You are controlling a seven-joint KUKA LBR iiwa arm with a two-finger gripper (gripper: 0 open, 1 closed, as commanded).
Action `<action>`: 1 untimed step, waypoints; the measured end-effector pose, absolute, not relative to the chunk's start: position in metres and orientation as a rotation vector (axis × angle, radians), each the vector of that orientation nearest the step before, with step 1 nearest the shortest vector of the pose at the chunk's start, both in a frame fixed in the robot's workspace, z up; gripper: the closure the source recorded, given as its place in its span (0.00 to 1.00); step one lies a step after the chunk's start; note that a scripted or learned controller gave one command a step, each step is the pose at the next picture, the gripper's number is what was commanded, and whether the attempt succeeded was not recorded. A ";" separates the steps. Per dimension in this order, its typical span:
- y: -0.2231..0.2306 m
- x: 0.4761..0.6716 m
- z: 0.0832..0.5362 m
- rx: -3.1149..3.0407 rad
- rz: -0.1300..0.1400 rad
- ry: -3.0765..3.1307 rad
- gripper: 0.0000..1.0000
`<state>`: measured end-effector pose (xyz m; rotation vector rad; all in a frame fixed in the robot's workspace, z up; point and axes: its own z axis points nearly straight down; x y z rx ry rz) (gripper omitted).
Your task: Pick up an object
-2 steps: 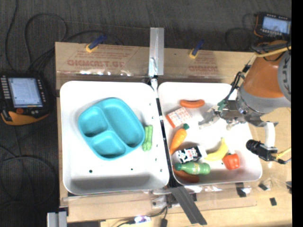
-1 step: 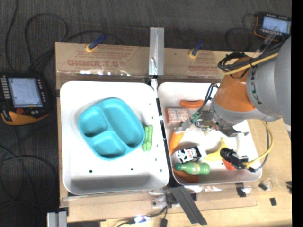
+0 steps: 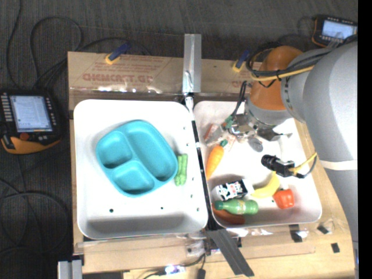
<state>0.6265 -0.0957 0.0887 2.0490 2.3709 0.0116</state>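
The hand (image 3: 237,127), its grip impossible to tell, hangs just right of the toy carrot (image 3: 214,158), which slants down-left.

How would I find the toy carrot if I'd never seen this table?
Look in the right-hand white bin. Along its left wall, just below the gripper, lies the carrot: a long orange cone, unlike the curved yellow banana nearby.
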 end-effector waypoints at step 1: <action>-0.095 0.626 0.097 2.050 0.010 2.375 1.00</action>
